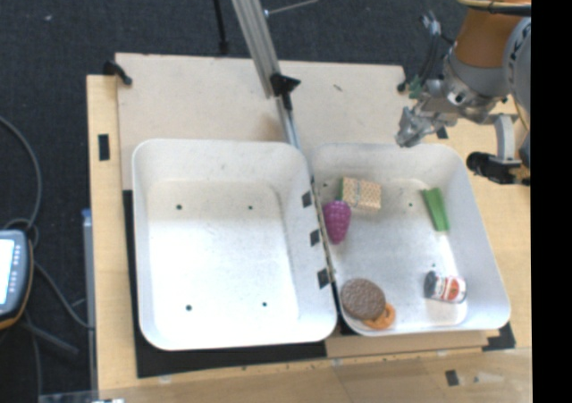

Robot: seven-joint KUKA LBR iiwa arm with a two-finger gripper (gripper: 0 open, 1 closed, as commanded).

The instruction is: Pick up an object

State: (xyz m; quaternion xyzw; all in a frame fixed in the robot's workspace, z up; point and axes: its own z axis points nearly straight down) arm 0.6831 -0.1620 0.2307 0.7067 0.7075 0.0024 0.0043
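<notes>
Round brown cookie (363,298) hugs right white bin's (487,254) rim; my fingers (413,133), state unreadable, risk clipping the wall.

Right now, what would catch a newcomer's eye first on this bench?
The right bin holds all the color: a purple grape-like bunch beside a tan waffle block near its top left, a green stick to the right, a brown disc on something orange at the bottom. The arm's gripper hangs above the bin's top rim, at the right.
</notes>
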